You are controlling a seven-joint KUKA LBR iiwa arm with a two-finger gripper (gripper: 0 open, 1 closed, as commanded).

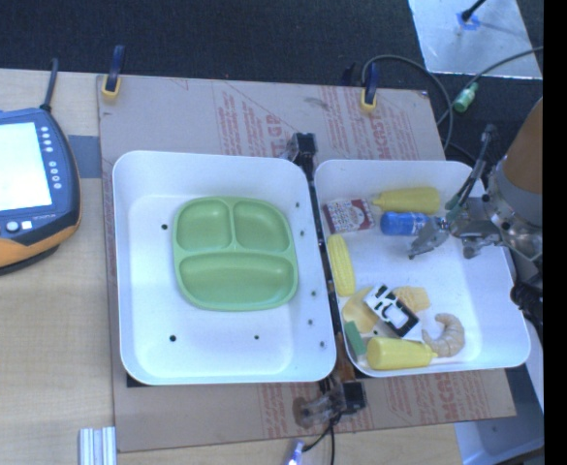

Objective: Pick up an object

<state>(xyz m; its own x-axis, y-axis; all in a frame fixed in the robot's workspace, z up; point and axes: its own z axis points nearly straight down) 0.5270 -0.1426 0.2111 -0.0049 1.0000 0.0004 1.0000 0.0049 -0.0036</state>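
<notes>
My gripper (451,242) hangs over the right part of the right bin (491,289), its two fingers spread apart and open, with nothing between them. Just left of it lie a blue can (401,224) and a long yellow piece (409,200). Further left are a red-and-white packet (349,215) and a yellow corn cob (340,264). Toward the bin's front lie a black-and-white card (392,308) on a yellow wedge (416,297), a pale shrimp (446,333), a yellow cylinder (397,354) and a small green piece (353,338).
The left bin (142,289) holds a green divided plate (235,253). A tablet-like pendant (16,187) lies on the bench at far left. Clamps (111,83) hold the cardboard under the bins. Cables (428,76) run behind the right bin.
</notes>
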